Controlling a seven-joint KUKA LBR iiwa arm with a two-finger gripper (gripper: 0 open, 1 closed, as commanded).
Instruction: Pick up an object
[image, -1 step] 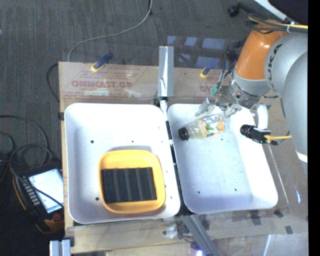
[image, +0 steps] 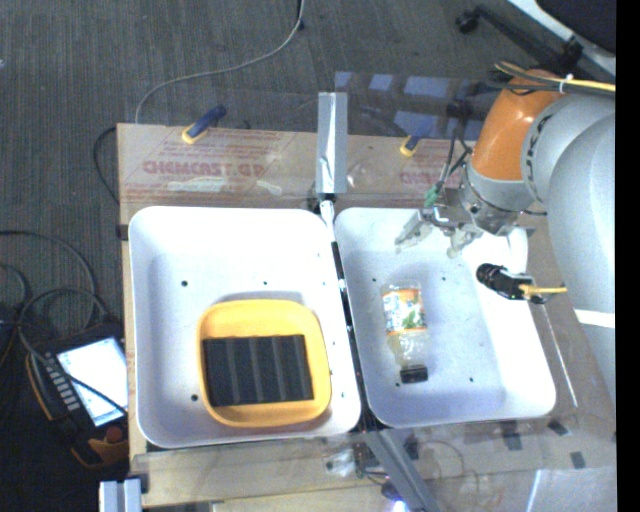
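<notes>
Plastic bottle is laid lengthwise toward the camera, below the hand, which is spread wide, empty

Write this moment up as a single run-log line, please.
gripper: open, above right bin far end | bottle: lying in right bin, ungrasped | yellow tray: left bin

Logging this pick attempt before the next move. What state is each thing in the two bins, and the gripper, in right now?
Bottle: lying on its side in the right bin, cap end toward the near edge, untouched.
Yellow container: resting flat in the left bin, dark ribbed top facing up.
Gripper: open, above the right bin's far end, holding nothing.
</notes>
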